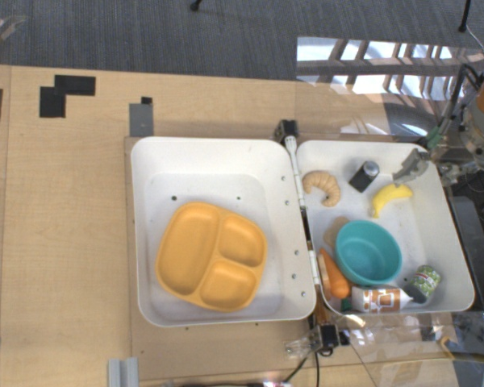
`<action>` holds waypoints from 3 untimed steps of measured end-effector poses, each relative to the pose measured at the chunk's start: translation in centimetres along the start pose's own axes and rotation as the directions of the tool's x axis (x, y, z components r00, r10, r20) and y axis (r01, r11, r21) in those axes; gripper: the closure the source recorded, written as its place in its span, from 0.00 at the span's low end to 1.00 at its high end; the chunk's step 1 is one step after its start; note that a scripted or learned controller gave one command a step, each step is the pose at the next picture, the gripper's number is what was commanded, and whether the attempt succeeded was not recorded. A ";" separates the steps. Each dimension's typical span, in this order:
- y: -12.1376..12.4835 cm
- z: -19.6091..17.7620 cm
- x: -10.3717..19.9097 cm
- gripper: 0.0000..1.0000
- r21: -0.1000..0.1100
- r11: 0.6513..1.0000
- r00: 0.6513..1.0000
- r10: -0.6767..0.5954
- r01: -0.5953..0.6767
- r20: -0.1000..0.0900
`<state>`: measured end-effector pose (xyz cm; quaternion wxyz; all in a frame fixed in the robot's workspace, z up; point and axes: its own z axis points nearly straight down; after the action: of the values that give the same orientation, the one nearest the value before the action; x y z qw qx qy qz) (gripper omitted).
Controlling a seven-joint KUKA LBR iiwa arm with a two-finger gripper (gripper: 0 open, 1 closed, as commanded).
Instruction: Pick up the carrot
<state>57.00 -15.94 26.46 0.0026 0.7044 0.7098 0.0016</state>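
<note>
Beside teal bowl [369,251], carrot [332,275] lies untouched; gripper [411,166] above banana [390,197], state unclear.

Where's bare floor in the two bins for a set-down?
Left bin: bare strip along the far wall and left side, bordering the yellow divided plate. Right bin: small patch right of the teal bowl, below the banana. Crowded at its near-left corner: carrot, bottle and green can packed around the bowl.
</note>
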 end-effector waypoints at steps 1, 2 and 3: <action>1.0 7.5 6.5 0.00 0.006 0.969 0.969 0.246 -0.246 -0.003; -0.7 8.0 13.0 0.00 0.008 0.909 0.909 0.417 -0.417 -0.003; -7.8 6.7 18.6 0.00 0.006 0.963 0.963 0.270 -0.270 -0.003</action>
<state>49.06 2.55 19.64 -0.0010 0.7946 0.6072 0.0012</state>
